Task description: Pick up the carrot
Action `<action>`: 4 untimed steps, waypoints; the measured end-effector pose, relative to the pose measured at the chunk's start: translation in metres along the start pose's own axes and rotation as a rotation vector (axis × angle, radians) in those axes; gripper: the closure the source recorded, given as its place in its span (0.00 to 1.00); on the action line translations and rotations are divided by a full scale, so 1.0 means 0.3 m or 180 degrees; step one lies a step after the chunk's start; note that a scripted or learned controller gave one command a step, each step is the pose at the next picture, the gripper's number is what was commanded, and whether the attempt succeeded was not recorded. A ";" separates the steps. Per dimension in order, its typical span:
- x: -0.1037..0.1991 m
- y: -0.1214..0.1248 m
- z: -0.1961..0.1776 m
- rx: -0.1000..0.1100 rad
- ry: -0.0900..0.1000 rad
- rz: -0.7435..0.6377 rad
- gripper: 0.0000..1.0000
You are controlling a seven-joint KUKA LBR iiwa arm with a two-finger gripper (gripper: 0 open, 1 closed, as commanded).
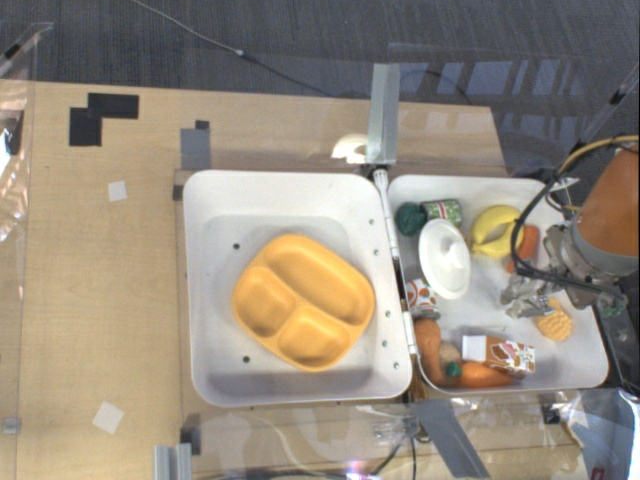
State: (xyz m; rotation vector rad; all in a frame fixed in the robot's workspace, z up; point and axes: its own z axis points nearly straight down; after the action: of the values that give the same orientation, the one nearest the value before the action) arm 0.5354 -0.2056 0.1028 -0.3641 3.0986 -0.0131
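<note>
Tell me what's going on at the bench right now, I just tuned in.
The arm is reaching into the right bin, with its pincer low over the bin's right side, near a waffle-like cracker and below the banana. The carrot lies untouched along the bin's front edge, beside a small carton, so it has not been picked up yet. The left bin holds a yellow divided plate.

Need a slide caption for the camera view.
Gripper hovers over the right bin, apart from the carrot; yellow divided plate in left bin.
</note>
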 end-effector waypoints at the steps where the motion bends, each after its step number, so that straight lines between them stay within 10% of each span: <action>1: 0.080 0.019 0.038 -0.0007 0.0003 -0.0707 1.00; 2: 0.094 0.024 0.036 -0.0016 0.0019 -0.1191 1.00; 3: 0.096 0.026 0.039 -0.0022 0.0024 -0.1193 0.00; 4: 0.083 0.024 -0.004 -0.0004 0.0002 -0.1199 1.00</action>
State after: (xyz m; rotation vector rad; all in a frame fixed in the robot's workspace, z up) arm 0.5096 -0.2043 0.1035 -0.9388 2.9782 -0.0176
